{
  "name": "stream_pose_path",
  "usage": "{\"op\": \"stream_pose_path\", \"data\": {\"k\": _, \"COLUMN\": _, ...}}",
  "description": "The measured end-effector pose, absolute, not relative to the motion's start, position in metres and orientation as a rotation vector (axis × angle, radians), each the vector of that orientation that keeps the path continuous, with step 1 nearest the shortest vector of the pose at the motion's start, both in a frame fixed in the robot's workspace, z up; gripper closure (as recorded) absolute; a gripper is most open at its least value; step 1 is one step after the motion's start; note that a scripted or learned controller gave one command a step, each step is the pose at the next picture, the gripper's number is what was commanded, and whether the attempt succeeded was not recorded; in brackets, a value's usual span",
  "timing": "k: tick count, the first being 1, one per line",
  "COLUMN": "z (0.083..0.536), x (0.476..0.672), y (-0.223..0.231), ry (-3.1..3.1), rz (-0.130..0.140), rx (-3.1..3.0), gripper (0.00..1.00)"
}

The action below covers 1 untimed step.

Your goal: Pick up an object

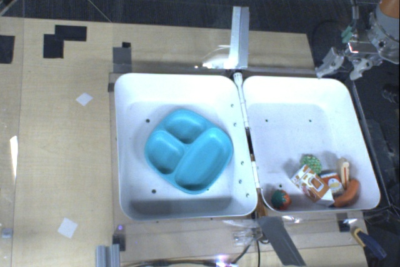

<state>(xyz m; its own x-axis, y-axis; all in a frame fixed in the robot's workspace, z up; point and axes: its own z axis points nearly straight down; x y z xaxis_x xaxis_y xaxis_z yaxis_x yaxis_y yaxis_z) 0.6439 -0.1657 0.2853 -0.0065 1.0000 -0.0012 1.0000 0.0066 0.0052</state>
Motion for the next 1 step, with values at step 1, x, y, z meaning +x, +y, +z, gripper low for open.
{"op": "stream_pose_path", "data": {"k": 1, "z": 0.2038, "x": 0.5637, "y": -0.1884, "ry": 2.173, "rz": 0.002, "rx": 2.265, "gripper": 0.0}}
